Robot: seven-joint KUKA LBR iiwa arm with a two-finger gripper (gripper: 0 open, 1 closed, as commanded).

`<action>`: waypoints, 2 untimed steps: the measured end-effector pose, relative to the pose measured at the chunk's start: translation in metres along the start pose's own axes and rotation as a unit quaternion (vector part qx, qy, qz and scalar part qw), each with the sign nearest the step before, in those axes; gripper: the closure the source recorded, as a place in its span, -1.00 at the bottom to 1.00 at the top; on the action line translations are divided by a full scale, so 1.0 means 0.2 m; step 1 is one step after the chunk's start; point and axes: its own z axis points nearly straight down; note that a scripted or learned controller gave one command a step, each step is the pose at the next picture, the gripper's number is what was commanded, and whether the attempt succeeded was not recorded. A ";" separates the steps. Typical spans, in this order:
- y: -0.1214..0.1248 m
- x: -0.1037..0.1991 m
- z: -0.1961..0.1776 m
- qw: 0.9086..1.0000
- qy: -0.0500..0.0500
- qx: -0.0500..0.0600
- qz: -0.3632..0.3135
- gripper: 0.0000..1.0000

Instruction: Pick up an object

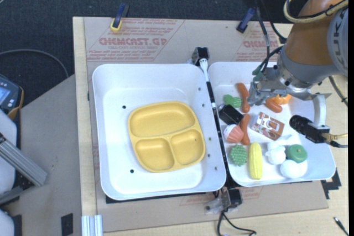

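I am watching the arm (315,36) reaching in from the right and hanging over the far part of the right bin (326,171). The gripper (259,95) is sitting low among the toy food there, and from this angle I cannot tell how far its jaws are parted or whether anything is caught between them. Just to its left an orange carrot (241,90) is lying at a slant, with a small green piece (232,100) beside it. An orange item (275,102) is peeking out just to the right of the gripper, too hidden for me to name. Nearer the front of that bin I am seeing a black block (229,115), a printed packet (266,125), a corn cob (255,160) lying beside a bumpy green vegetable (238,155), a white egg-like ball (275,156) and a green-topped round piece (296,153). In the left bin (110,85) a yellow divided tray (165,134) is lying flat near the middle, well apart from the gripper.
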 end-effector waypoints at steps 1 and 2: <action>0.07 0.23 -0.06 1.000 0.000 0.000 0.000 1.00; 0.09 0.54 -0.08 1.000 0.001 0.001 0.000 1.00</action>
